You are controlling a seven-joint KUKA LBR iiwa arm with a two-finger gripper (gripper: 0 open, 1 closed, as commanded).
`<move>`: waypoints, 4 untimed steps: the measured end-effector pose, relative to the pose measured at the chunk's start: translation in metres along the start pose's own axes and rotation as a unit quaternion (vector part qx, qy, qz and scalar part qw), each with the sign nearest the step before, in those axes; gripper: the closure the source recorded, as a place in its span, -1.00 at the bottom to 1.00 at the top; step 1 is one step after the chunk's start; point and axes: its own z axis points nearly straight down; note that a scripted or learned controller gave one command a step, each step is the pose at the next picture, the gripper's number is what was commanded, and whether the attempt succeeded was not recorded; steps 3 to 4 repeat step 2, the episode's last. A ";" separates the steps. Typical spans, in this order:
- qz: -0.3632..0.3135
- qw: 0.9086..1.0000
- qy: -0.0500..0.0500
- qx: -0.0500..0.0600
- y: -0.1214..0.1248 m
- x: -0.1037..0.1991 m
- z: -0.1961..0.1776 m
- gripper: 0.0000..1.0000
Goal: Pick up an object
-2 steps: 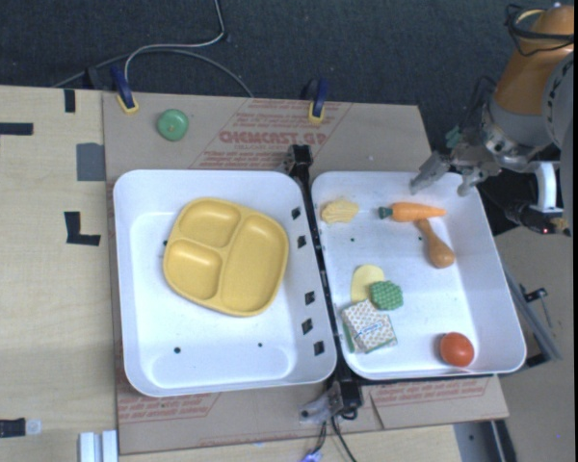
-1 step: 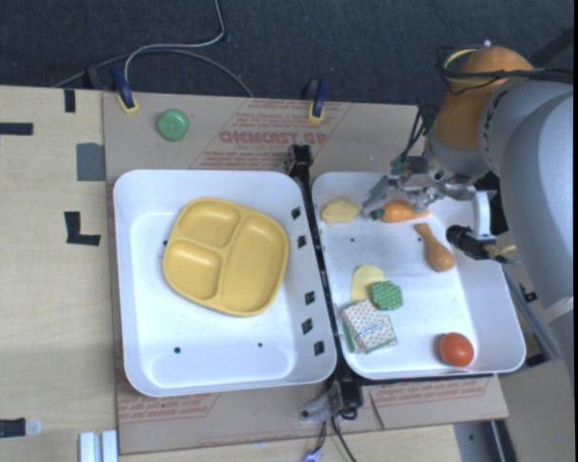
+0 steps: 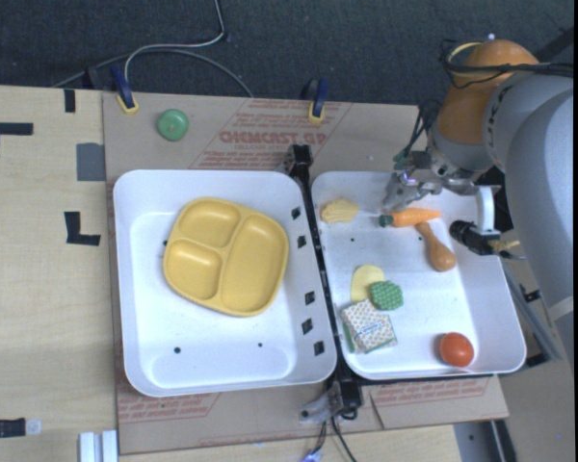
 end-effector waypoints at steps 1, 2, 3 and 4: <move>0.000 1.000 0.000 0.001 -0.001 0.000 0.001 -1.00; 0.002 1.000 0.004 0.009 -0.050 -0.066 -0.059 -1.00; 0.002 1.000 0.004 0.009 -0.050 -0.066 -0.059 -1.00; 0.002 1.000 0.004 0.009 -0.050 -0.066 -0.059 -1.00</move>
